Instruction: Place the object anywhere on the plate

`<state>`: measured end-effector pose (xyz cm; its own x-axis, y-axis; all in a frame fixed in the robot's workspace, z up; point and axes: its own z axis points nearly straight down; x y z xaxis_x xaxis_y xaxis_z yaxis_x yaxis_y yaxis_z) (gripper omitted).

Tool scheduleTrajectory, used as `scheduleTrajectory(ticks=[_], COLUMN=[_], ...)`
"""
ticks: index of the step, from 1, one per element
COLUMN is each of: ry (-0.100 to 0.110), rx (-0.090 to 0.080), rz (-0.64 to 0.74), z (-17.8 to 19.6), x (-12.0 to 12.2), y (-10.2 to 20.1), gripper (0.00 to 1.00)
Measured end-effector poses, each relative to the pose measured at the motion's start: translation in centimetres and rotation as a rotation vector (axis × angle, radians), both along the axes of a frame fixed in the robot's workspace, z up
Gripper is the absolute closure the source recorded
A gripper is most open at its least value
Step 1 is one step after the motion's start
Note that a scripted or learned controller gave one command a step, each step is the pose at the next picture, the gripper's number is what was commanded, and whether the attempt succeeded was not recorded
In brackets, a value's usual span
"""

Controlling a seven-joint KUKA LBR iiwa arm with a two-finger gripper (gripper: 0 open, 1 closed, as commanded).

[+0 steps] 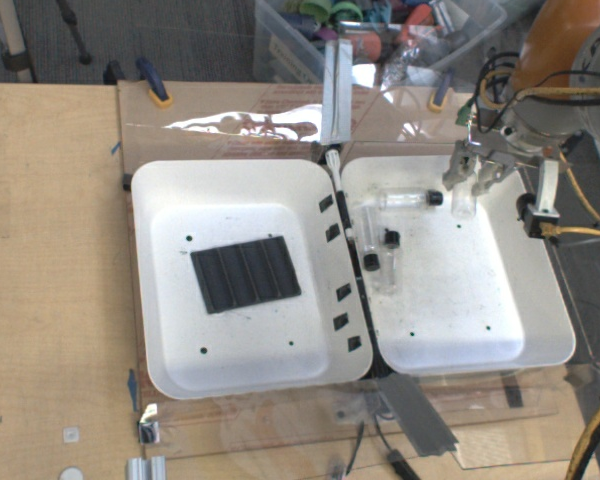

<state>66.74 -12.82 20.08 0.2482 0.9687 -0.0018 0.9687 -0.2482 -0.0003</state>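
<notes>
From the camera above the bench (pixel 50 268), my gripper (pixel 477 178) hangs over the far edge of the right bin (pixel 480 308), its clear fingers (pixel 464 196) pointing down with a narrow gap between them and nothing caught there. Just beside them, toward the bin's middle, lie clear plastic vials with black caps (pixel 385 230), some touching each other near the divider. The dark ribbed plate (pixel 246 273) rests flat in the left bin (pixel 180 358), well apart from my gripper. Behind both bins stands a tub of coloured toys (pixel 380 8).
</notes>
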Motion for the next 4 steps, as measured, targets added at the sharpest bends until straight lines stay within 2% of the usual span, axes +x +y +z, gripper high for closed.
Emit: scheduleTrajectory(ticks=[1, 2, 3, 4], ry=[-0.002, -0.004, -0.004, -0.003], rx=[0.001, 0.001, 0.002, 0.001], rz=[0.038, 0.090, 0.145, 0.273], z=[7.1, 10.7, 14.0, 23.3], x=[0.0, 0.0, 0.0, -0.1], y=[5.5, 11.6, 19.4, 26.2], gripper=[1.00, 1.00, 1.00, 1.00])
